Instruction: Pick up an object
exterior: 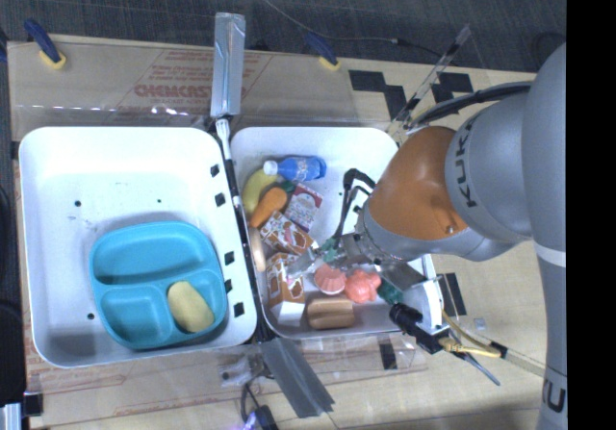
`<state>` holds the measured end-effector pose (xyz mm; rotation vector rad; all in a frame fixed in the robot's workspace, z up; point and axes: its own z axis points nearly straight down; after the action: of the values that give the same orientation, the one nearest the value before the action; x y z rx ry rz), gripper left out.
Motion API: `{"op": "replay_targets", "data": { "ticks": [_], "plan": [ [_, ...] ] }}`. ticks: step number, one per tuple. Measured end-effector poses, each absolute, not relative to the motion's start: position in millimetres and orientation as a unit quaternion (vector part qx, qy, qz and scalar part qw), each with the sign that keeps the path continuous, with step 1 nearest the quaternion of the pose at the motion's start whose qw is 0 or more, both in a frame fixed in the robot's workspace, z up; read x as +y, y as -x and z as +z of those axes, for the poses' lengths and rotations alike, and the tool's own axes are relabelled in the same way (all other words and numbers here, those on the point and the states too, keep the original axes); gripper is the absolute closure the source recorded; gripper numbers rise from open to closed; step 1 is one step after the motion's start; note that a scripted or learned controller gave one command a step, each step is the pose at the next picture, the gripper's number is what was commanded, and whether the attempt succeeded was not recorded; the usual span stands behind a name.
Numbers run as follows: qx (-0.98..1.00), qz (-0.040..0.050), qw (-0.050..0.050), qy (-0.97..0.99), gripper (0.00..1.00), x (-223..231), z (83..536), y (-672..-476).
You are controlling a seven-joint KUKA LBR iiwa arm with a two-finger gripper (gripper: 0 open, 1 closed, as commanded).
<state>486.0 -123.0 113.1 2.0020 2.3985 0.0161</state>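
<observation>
Looming largest and nearest the lens, the grey KUKA arm [525,178] is reaching in from the right, its orange band [419,192] hanging over the right bin [318,141] as the wrist is bending down toward the bin's lower half. Its gripper [332,253] is sinking among the clutter just above the pink shell-shaped toys [345,282]; whether the claw is spread or pressed together cannot be told, since the wrist and the pile are masking it.

Candidates for picking are crowding the right bin: a blue bottle [296,168] is lying near the bin's top wall, a yellow banana-like piece [256,189] and an orange carrot [269,205] are resting just below it against the bin's left wall, printed snack packets [287,238] are lying below those, and a brown bun-like piece [330,313] is sitting by the bin's bottom wall, just under the pink toys.

Left of the right bin, the left bin [58,168] is carrying a blue compartment tray [144,255], with a yellow potato-like lump [191,307] sitting in the tray's lower right compartment.
</observation>
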Motion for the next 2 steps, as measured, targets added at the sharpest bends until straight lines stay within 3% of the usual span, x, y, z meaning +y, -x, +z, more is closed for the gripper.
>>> {"op": "replay_targets", "data": {
  "ticks": [1, 2],
  "plan": [
    [0.779, 0.0073, 0.011, -0.626, 0.00, -105, 108, -573.8],
    [0.817, 0.0105, 0.018, -0.576, 0.00, -119, 108, -490.1]
  ]
}}
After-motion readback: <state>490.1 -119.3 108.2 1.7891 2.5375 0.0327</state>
